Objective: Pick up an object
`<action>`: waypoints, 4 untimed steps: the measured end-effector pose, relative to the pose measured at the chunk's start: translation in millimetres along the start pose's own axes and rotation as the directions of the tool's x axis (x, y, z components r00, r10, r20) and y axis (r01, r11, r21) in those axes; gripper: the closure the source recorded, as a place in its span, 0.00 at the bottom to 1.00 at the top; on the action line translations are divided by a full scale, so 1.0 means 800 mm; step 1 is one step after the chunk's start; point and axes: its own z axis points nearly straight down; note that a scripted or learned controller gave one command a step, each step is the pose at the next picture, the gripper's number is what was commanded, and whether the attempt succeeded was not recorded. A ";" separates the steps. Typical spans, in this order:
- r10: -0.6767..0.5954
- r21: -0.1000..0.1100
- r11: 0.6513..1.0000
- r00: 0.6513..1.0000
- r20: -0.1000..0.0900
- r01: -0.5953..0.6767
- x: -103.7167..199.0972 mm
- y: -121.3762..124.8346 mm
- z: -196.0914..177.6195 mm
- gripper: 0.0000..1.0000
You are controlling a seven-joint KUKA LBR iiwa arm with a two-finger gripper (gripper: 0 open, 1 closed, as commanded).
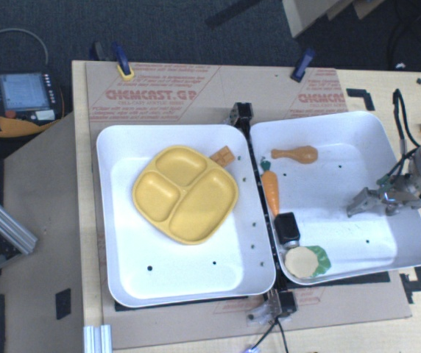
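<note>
End effector (361, 204) over right bin (358, 134), fingers spread, nothing held — approach step. Next: travel left to carrot (270, 191), descend, close.

Fingers (358, 206) spread, low at right

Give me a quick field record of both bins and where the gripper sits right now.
left bin: yellow divided plate; small brown block at the plate's far right edge
right bin: drumstick, carrot, black block, round disc with green edge
item layout: carrot, black block and disc along the right bin's left wall
gripper: low over the right bin's right side, nothing between its jaws
</note>
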 end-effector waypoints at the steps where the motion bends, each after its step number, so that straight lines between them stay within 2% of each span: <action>1: -0.002 -0.006 1.000 1.000 -0.003 0.002 0.003 0.003 0.058 0.00; 2: -0.003 -0.021 1.000 1.000 0.004 0.003 0.001 0.008 0.039 1.00; 3: 0.000 -0.008 1.000 1.000 0.005 0.000 -0.003 0.011 -0.013 1.00; 4: -0.002 -0.012 1.000 1.000 0.006 0.002 0.000 0.015 -0.067 1.00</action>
